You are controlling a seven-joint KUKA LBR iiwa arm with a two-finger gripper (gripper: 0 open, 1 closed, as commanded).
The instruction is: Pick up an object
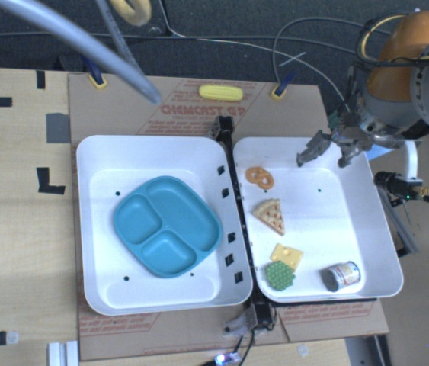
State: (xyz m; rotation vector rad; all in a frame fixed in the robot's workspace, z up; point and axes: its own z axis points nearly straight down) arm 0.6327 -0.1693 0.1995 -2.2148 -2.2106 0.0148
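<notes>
The jaws stand spread, with nothing between them: two dark fingers splay out from the gripper [327,152] above the far right corner of the right bin [378,227], over bare white floor. The arm [397,75] comes in from the right, its orange band showing at the upper right.

The things it could pick all lie well apart from it, toward the left and near parts of that bin. A pretzel [259,178] lies near the divider between the bins, with a pizza slice [270,216] just nearer than it. At the near end a yellow cheese wedge [287,256] touches or overlaps a green bumpy piece [279,276], and a small can [341,275] lies on its side to the right. The left bin [92,204] carries a blue compartment tray [167,225].

From here, a straight descent would likely close on empty floor, since nothing lies under the fingers. The can may roll away when nudged. The cheese wedge and green piece sit so close that a grab could catch both or push one aside. The flat pretzel and pizza slice offer little height to pinch, so the fingers may slide over them.

How high the gripper hangs above the bin cannot be judged from this slant. The wrist is partly masked by cables, and the arm's upper part is cut off at the right edge. A blurred grey bar [69,29] crosses the far left corner.
</notes>
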